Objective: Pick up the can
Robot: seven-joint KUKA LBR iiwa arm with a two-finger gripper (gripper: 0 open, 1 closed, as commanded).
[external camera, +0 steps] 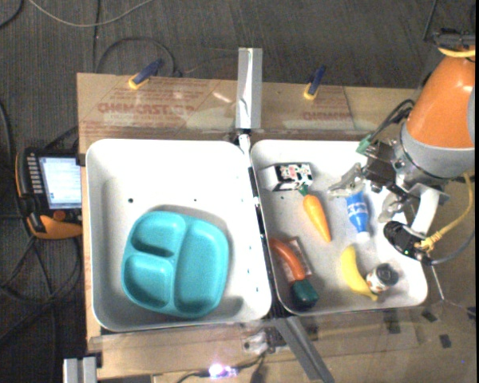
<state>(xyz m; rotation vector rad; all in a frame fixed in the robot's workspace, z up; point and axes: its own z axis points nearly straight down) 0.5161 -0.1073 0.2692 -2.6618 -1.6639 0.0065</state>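
Can (382,277) lay untouched near right bin's (265,214) front right corner, beside banana (350,270). Pickup not yet begun, by my reading. Arm (443,114) leaned in over bin's right rim, gripper (373,183) hanging above blue tube (357,213), jaws spread, gripping nothing. Descent over can remained.

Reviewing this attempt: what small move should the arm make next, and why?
Probably shift the gripper toward the near right corner of the right bin, over the can. The gripper sits by the blue tube, with the can beside the banana.
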